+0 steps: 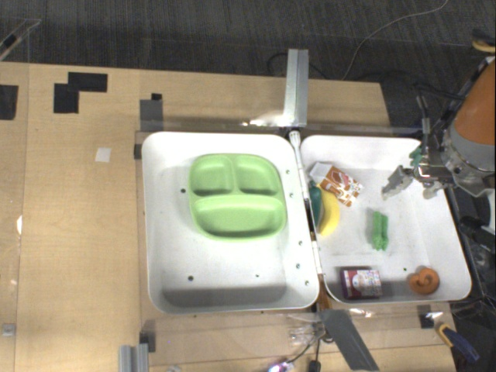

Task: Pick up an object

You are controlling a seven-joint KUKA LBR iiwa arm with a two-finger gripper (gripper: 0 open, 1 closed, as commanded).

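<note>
My gripper (411, 187) hangs over the right bin (449, 231) near its far right side. Its two fingers are spread apart, so it is open, and nothing sits between them. In that bin, to the left of and below the gripper, lie a green oblong piece (379, 230), a yellow banana-shaped toy (329, 215), and a red and white snack packet (341, 184). A dark maroon packet (361, 282) and a brown-orange round object (424, 280) rest along the bin's near edge.
The left bin (167, 208) holds a light green divided plate (235, 194). A metal post (297, 84) rises behind the seam between the bins. The grey arm with its orange band (477, 118) enters from the right.
</note>
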